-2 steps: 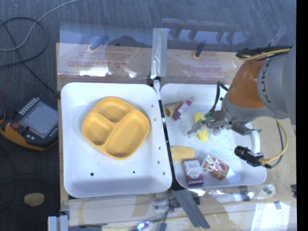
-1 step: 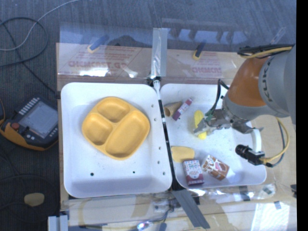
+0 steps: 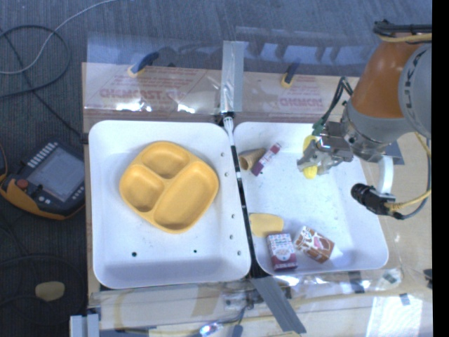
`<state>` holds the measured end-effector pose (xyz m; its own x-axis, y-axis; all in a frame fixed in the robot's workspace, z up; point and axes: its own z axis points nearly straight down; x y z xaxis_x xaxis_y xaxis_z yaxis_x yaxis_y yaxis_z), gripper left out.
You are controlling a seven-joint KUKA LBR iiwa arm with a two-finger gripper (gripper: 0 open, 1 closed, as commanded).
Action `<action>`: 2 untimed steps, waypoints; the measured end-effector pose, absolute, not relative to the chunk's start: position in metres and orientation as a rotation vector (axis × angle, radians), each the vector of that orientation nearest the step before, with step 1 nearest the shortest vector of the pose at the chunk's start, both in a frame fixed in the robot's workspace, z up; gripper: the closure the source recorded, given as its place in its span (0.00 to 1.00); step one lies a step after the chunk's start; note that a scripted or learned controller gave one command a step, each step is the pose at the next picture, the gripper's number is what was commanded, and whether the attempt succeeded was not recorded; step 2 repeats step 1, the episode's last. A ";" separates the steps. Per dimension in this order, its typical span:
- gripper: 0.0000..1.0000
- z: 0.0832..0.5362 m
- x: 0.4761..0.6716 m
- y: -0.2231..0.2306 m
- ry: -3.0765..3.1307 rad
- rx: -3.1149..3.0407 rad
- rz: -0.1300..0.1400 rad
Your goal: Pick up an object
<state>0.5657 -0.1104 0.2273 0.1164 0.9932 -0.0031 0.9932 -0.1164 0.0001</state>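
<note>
1. The two-finger gripper [image 3: 313, 161] hangs over the upper part of the right white bin [image 3: 365, 248], with a small yellow object [image 3: 309, 168] at its fingertips; whether it is actually clamped cannot be told.
2. A tan cone-shaped piece [image 3: 250, 159] and a maroon-and-white tube [image 3: 266, 158] lie to the gripper's left, near the bin's dividing edge.
3. A pale yellow wedge [image 3: 266, 223], a red carton [image 3: 280, 250] and a red-brown packet [image 3: 313, 244] crowd the lower edge.
4. Bare bin floor lies open between these groups.
</note>
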 end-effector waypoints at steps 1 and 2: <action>1.00 0.204 0.571 -0.122 1.985 2.440 -0.004; 1.00 0.204 0.571 -0.122 1.985 2.440 -0.004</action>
